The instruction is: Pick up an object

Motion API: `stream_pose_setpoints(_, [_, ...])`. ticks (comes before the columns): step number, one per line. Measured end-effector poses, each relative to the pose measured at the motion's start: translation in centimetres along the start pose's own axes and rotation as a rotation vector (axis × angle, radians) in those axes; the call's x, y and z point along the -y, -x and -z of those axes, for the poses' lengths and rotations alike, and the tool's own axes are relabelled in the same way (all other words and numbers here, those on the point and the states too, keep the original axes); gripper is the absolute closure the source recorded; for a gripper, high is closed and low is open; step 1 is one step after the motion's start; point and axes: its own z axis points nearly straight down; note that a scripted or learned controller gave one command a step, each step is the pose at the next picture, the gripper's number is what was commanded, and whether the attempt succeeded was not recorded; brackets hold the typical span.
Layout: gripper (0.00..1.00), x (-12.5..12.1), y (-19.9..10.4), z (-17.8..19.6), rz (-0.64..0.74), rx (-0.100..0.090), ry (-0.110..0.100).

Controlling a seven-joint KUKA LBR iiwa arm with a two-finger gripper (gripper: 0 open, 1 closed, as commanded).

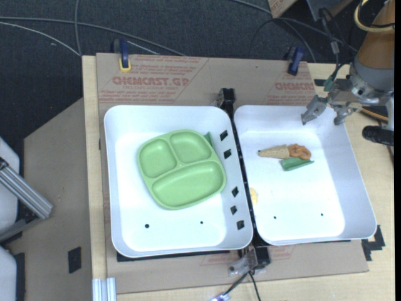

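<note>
My gripper [326, 114] hangs open over the far right corner of the right bin [351, 187], its two fingers spread apart with nothing between them. Below and to its left, on the bin floor, lies a tan cone-shaped toy with an orange end [285, 150]. A small green piece [296, 163] rests right against it on the near side. The gripper is well apart from both.
In the left bin [125, 212] lies a green divided plate [182, 168]. A black clamp rail [233, 168] runs between the bins. A small yellowish bit [253, 196] sits at the right bin's left edge. Cables cross the dark floor behind the bench.
</note>
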Motion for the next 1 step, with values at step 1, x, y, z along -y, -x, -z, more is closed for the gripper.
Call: stream_pose_setpoints(1, [0.0,-0.34,-0.07,1.04,0.003,0.003,0.016])
